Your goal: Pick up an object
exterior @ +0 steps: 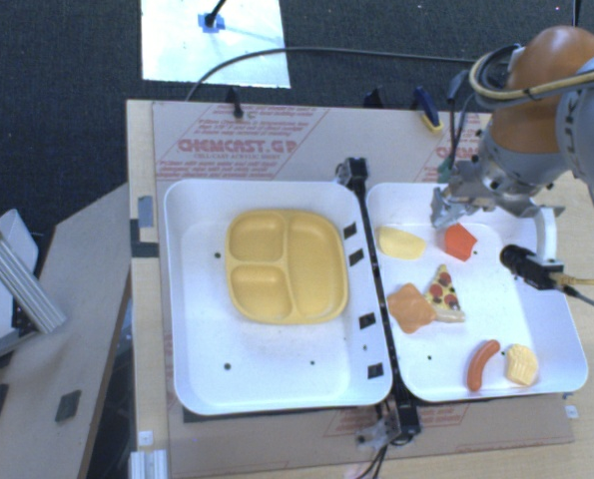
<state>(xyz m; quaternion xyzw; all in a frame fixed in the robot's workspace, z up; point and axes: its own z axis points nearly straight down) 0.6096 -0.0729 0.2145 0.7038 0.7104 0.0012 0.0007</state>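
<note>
The 1 grey arm [576, 98] reaches in from the right of the camera view, its orange band [541, 83] bulging above the wrist and cables looping over that joint. The wrist points down and to the left, carrying the gripper [448, 211] low near the far side of the right-hand bin. A black fitting [524, 263] juts out below the wrist.

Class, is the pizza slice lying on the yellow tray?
No, the pizza slice lies in the right bin; the yellow tray sits in the left.
</note>
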